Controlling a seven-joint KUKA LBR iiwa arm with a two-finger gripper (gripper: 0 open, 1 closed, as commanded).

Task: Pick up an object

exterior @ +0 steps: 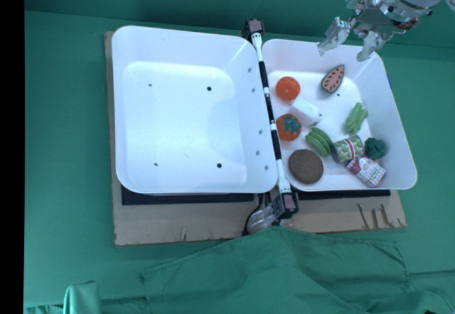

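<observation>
My gripper [350, 40] hangs open above the far edge of the right bin [398, 163], with nothing between its fingers. Just below it in the bin lies a watermelon slice [332, 79]. Further in are an orange ball [288, 88], a white cylinder [306, 111], a tomato [288, 126], a green pea pod [355, 117], a green cucumber piece [319, 141], a brown round patty [306, 165], a small can [347, 149], a broccoli floret [375, 148] and a red-and-white packet [367, 171].
The left bin [142, 50] lies beside the right one, split from it by a black-and-white divider bar [266, 103]. Both rest on brown cardboard [178, 231]. Green cloth [284, 273] bunches at the front.
</observation>
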